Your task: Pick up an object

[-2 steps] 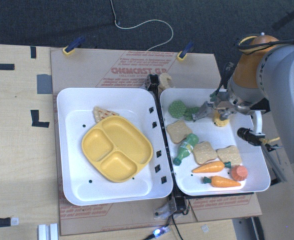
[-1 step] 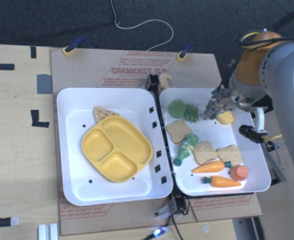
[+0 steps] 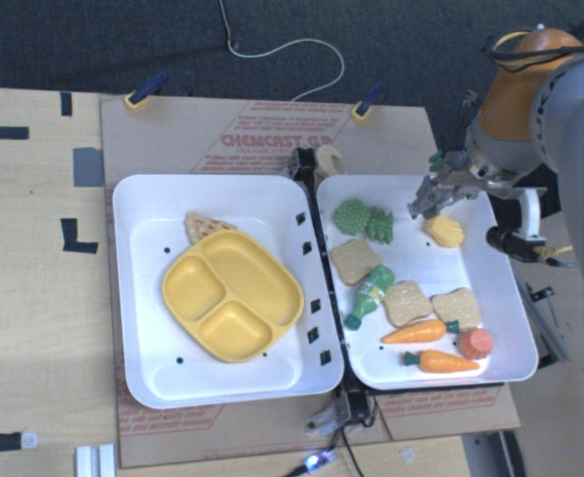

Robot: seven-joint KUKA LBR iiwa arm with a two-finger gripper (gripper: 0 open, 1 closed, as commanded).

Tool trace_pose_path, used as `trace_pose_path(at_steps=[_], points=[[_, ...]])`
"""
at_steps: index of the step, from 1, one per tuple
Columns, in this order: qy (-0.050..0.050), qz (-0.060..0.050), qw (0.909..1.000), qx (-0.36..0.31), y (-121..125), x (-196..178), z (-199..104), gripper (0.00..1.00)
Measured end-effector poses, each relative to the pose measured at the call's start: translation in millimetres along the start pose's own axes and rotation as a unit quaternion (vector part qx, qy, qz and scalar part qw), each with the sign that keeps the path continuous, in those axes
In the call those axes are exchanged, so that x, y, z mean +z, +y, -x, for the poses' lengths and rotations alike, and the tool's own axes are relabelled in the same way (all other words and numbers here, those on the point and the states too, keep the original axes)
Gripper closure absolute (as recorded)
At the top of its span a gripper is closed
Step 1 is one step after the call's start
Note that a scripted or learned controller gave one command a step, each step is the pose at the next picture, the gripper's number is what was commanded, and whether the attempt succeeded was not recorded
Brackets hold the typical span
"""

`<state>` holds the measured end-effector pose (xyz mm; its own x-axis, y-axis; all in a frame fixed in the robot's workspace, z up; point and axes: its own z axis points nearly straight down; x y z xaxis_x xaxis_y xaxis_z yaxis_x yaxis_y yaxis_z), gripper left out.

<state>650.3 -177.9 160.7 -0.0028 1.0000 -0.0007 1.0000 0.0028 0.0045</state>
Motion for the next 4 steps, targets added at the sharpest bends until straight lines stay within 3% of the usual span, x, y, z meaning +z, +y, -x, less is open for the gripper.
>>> trace_pose_path(at_steps=[1, 2, 3, 4], points=[[0.0, 0.0, 1.0, 0.001, 1, -45, 5, 1.0], [0.0, -0.002, 1.0, 0.001, 2, -65, 5, 1.0], [0.001, -0.002, 1.0, -0.002, 5, -72, -56, 1.0], [0.0, -0.003, 1.0, 0.0, 19, -66, -81, 1.0]])
